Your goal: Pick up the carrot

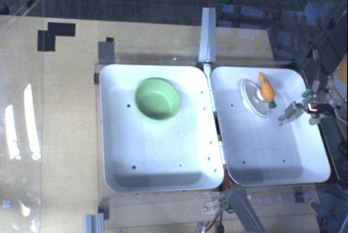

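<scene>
The front lip of the right bin [283, 178] sits lowest in the view, a shadowed strip of white plastic with a few small dark holes above it. Up from there, in the far part of that bin, lies the carrot [266, 88] — a small orange piece with a green tip at its near end, tilted so its orange point aims toward the back wall. It rests on the far-right edge of a clear, shallow dish [254, 98], which lies on the bin floor.

To the right of the carrot and a little nearer the camera, the tool [286, 114] reaches in over the bin's right rim. Its pale metal fingers [291, 111] point leftward toward the dish, near the carrot but apart from it, with bare white floor between them. Nothing sits between the fingers; whether they are spread or closed I cannot tell at this angle. Behind them a small red and green light glows on the wrist, and the arm [333, 97] carries on to the view's right edge, where a patch of its orange band shows.

Across the central divider, the left bin [119, 166] holds a green bowl [157, 98] in its far half, upright and well apart from the carrot. Both bins rest on the pale wooden counter [60, 134].
</scene>
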`<action>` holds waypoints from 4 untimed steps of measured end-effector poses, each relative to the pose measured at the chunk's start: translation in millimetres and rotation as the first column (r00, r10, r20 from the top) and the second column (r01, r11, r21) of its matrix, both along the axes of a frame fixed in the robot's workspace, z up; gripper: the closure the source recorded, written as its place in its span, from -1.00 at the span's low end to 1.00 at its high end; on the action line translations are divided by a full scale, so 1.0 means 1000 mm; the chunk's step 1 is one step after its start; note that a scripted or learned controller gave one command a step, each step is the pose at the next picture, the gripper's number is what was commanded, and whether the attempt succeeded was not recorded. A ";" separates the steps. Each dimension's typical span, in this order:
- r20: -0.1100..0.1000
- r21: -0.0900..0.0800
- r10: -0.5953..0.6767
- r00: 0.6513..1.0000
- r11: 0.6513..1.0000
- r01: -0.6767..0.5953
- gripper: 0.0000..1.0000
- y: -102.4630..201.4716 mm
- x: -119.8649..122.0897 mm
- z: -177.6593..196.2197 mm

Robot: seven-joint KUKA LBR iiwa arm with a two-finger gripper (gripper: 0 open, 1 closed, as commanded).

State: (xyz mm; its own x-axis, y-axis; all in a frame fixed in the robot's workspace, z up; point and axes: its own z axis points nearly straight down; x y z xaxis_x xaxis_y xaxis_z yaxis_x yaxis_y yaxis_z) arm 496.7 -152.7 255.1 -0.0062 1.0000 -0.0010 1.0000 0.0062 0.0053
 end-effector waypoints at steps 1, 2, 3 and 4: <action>0.000 0.001 -0.071 0.997 0.997 0.071 -1.00 -0.021 0.075 -0.043; 0.006 -0.001 0.011 1.000 1.000 -0.011 -1.00 -0.029 0.150 -0.108; 0.001 0.006 -0.254 0.967 0.967 0.254 -1.00 -0.047 0.162 -0.167; 0.002 0.002 -0.111 0.994 0.994 0.111 -1.00 0.053 0.171 -0.167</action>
